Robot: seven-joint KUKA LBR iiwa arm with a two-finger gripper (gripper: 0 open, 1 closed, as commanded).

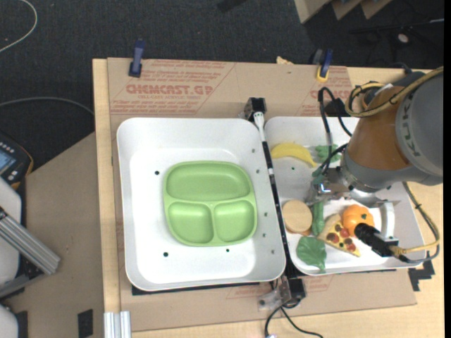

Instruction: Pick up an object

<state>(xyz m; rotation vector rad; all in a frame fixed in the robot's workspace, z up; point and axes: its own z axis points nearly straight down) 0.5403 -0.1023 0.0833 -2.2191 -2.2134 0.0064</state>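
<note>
My gripper [321,186] hangs low over the middle of the right bin [296,129], with the grey and orange arm above it hiding much of the bin's right side. A yellow banana [292,152] lies up and to the left of the gripper. Below it a round tan cookie [297,217] sits beside a long green piece [318,217]. An orange [351,214] and a pizza slice [341,237] lie to the lower right, and a green leaf [312,251] rests at the bin's front. A small green item [323,152] peeks out beside the arm.
The left bin [141,153] holds a green divided plate [210,203]. A black divider [266,160] runs between the two bins. Blue clamps [137,59] [325,63] stand on the cardboard bench's far edge.
</note>
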